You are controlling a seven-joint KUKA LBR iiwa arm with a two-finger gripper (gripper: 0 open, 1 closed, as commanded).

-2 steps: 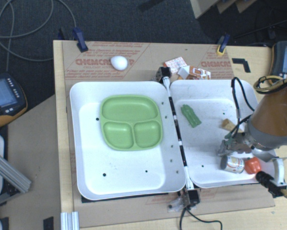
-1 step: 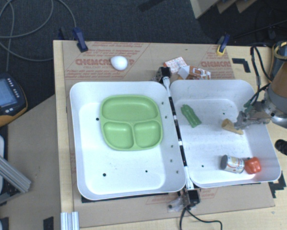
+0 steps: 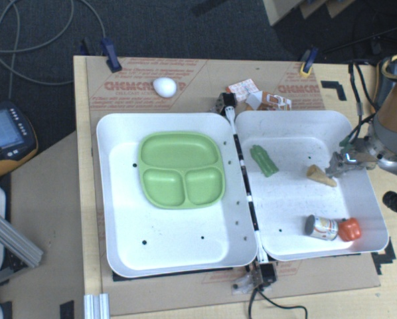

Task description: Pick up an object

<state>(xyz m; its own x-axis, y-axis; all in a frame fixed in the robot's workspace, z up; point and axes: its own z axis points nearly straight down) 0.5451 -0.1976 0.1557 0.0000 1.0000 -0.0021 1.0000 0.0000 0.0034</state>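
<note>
The right bin [image 3: 285, 205] holds a green pickle-shaped piece [image 3: 263, 160] near its left wall. A tan wedge [image 3: 320, 173] lies toward its right side. A small can [image 3: 322, 227] lies on its side beside an orange-red round item [image 3: 350, 230] at the front right. My gripper [image 3: 336, 165] is low over the right bin, just right of the tan wedge and at or very near its end. The grey arm [image 3: 384, 145] comes in from the right edge.
The left bin [image 3: 178, 241] bears a green divided plate [image 3: 182, 168]. On the bench behind the bins lie a white egg-shaped object [image 3: 164, 86] and some crumpled packets [image 3: 255, 96]. Blue clamps [image 3: 110, 54] hold the board's back edge.
</note>
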